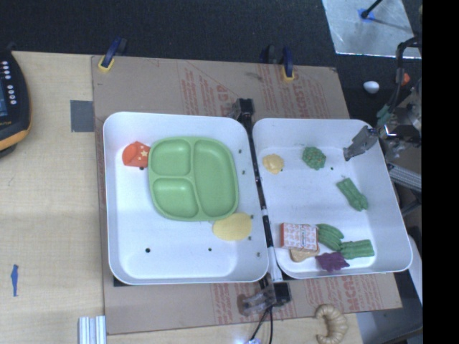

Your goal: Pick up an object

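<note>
My gripper (361, 143) hangs at the right bin's (380, 165) far right rim, mostly cut off by the view's edge, with nothing seen in it. In this bin lie a green broccoli piece (313, 157), a small yellow piece (272, 163), a green pickle (352, 193), a red and white packet (299, 234) on a toast slice (302, 254), two more green pieces (330, 233) (356, 249) and a purple piece (331, 261). The broccoli piece lies a little to the gripper's left.
The left bin (129, 249) holds a green divided plate (193, 178), a red piece with a star (135, 154) and a yellow lemon shape (232, 226). A black pendant (11, 99) sits at the far left. A tan curled object (331, 323) lies below the bins.
</note>
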